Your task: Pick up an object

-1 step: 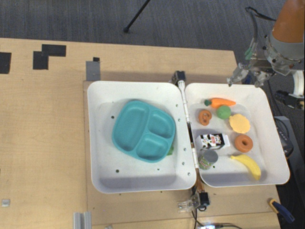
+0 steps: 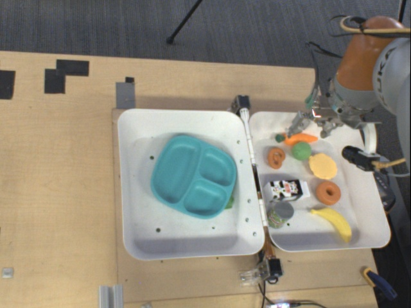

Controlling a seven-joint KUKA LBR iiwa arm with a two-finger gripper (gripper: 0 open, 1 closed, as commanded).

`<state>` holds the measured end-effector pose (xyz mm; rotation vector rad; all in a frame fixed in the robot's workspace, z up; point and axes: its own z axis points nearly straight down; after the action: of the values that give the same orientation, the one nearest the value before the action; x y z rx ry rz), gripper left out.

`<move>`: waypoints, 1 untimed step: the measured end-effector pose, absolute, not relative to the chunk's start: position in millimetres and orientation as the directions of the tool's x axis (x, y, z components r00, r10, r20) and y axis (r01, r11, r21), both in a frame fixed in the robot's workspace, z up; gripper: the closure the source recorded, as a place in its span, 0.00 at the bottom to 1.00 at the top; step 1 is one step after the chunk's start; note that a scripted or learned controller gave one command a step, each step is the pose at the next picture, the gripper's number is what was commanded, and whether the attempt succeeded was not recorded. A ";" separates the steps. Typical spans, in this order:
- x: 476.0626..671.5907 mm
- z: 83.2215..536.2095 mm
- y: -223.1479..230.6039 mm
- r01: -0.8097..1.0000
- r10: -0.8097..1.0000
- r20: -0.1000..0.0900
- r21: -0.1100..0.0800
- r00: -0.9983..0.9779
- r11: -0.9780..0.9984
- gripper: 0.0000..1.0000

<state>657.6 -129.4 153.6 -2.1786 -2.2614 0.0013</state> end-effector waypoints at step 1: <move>651.5 88.6 -111.1 0.979 0.979 0.003 -0.003 -0.203 0.203 0.00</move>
<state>651.5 -111.1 88.6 -1.9803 -2.4340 0.0010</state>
